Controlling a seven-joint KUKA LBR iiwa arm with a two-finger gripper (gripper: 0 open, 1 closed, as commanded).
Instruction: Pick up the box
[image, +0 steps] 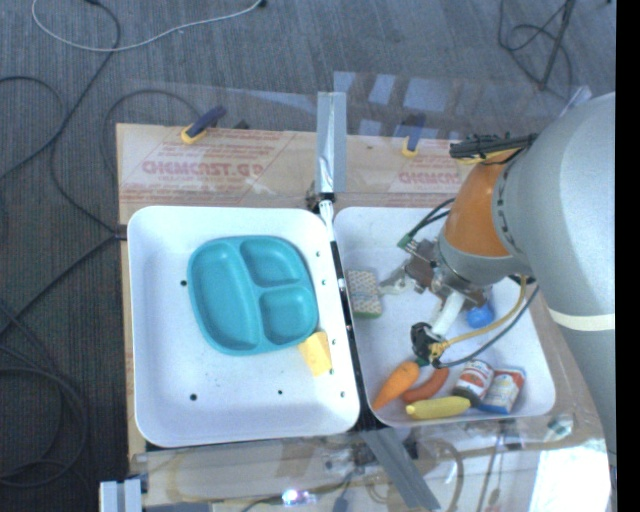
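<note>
Cannot tell about the claw (428, 275) (open or closed?). Hangs low over the right bin (540, 345), apart from the box (503, 389). Reaches in on the arm (560, 230) from the right, bent down.

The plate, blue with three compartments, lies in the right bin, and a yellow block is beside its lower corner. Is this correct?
Not fully. In the camera view, the plate lies in the left bin, not the right one. The rest is correct: it is blue with three compartments, and the yellow block is beside its lower corner.
</note>
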